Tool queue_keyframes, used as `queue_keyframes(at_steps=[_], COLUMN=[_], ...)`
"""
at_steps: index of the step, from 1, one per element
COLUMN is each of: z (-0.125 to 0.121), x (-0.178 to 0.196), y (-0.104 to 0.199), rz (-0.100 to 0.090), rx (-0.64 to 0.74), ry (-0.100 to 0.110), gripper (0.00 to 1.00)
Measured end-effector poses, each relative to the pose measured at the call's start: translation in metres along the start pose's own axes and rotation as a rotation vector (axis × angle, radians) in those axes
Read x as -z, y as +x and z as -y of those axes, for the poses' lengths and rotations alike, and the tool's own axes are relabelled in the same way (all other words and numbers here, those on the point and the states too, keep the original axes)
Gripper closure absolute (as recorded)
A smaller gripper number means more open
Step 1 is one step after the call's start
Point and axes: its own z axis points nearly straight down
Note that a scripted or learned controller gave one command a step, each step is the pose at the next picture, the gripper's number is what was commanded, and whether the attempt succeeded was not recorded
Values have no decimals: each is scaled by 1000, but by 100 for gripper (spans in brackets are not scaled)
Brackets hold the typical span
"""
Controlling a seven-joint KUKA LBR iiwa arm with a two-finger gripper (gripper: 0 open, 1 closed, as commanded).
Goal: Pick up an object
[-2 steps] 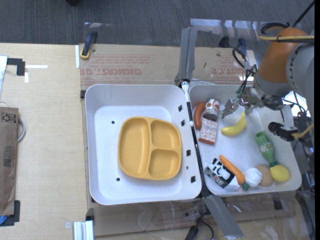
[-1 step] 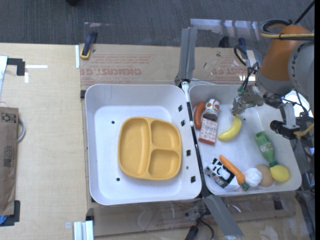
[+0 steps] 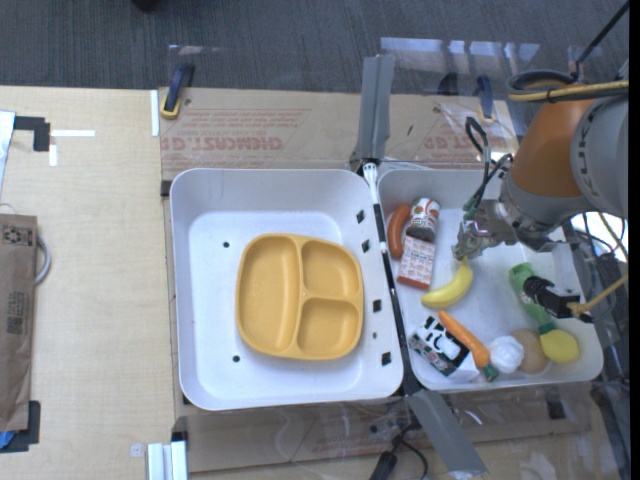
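Right bin (image 3: 590, 363): jaws (image 3: 467, 245) above banana (image 3: 449, 287).

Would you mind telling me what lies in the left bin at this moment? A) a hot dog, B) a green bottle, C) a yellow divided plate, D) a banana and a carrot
C: the yellow divided plate sits alone in the left bin, while the banana, carrot and the other items lie in the right bin.
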Motion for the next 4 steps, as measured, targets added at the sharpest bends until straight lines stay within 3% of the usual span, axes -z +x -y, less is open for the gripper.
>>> queue_keyframes(at_steps=[1,2,3,4], z=[-56,8,8,1], x=[95,142,150,167], y=[46,51,50,62], rz=[2,2,3,2], rx=[-275,-72,-72,113], ry=[-1,1,2,-1], gripper=[100,100,100,100])
